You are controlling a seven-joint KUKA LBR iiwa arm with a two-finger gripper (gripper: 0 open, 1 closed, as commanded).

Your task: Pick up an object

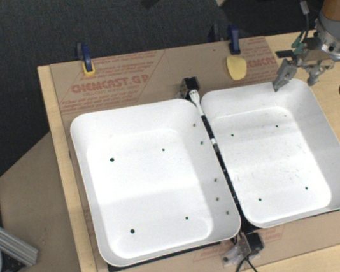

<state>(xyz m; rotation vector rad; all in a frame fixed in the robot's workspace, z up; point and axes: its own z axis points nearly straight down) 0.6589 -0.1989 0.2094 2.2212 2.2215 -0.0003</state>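
My gripper point(294, 77) hangs over the far right corner of the right white bin point(325, 138), its two fingers spread apart and open with nothing between them. One fingertip point(277, 84) points down-left, and the other is near the bin's rim. The left white bin point(93, 177) lies beside it. A small pale yellow object point(236, 67) rests on the brown board behind the right bin, left of the gripper.
Two blue clamps point(85, 57) point(234, 39) hold the brown board at its far edge. A black cable and connector point(191, 88) run down the seam between the bins. Metal framing point(7, 243) sits at the left.
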